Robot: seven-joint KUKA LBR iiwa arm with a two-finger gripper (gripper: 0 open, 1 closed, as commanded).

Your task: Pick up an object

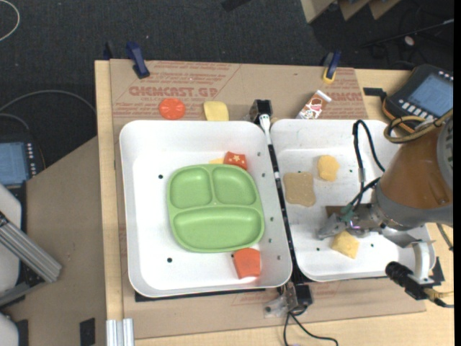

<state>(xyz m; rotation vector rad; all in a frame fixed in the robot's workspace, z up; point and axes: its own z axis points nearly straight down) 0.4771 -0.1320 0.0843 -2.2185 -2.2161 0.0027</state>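
Camera view: claw (337,229) low in right bin (311,265), beside yellow block (346,246).

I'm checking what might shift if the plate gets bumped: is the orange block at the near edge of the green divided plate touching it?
Touching. The camera view shows the orange block pressed against the green plate, with no white bin floor between them.

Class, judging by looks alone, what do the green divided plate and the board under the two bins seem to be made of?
Green divided plate: probably moulded plastic, with an even colour, soft sheen and rounded compartment ridges. Board: looks like brown cardboard or paper-faced sheet, matt tan with red printed lettering; which one is unclear.
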